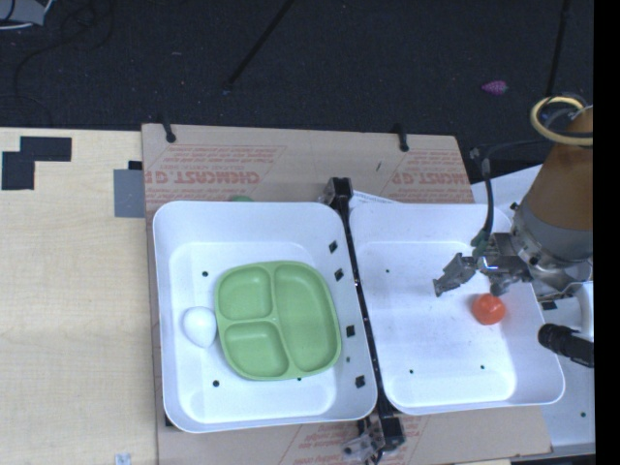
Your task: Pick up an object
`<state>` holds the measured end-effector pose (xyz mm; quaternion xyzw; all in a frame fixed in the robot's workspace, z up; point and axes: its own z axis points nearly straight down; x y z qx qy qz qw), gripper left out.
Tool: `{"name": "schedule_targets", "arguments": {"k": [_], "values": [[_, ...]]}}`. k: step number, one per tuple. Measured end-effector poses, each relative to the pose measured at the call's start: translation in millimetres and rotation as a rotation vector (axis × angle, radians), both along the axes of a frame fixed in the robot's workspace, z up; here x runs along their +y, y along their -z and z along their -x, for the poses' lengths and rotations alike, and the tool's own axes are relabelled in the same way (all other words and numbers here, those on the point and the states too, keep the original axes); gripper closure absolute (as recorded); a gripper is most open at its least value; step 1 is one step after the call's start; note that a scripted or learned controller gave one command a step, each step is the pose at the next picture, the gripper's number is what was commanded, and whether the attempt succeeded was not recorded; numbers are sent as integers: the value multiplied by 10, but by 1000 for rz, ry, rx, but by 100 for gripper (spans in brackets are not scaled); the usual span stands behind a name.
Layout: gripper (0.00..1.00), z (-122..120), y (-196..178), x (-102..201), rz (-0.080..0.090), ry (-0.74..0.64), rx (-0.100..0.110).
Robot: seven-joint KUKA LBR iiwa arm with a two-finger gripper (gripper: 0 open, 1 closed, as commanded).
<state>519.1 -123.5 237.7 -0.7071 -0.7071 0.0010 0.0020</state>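
From my seat I see the gripper (481,271) hanging low over the right bin (426,356), near its right side, with the small orange-red ball (489,308) lying on the bin floor just below and beside the fingertips in this slanted view. One finger juts out to the left and the jaws look spread, with nothing between them, so I read it as open and empty. My worry is alignment: the ball seems to sit off to one side of the gap rather than centred under it, so a straight descent could land a finger on top of it or nudge it. Being round, it would likely roll away toward the bin wall. In the left bin (184,250) the green divided plate (277,319) and the white egg-shaped object (200,325) touching its left edge are well apart from all this.
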Motion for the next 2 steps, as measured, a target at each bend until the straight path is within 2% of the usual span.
{"name": "schedule_targets", "arguments": {"k": [2], "values": [[0, -90, 987, 82, -1, 0, 3]]}}
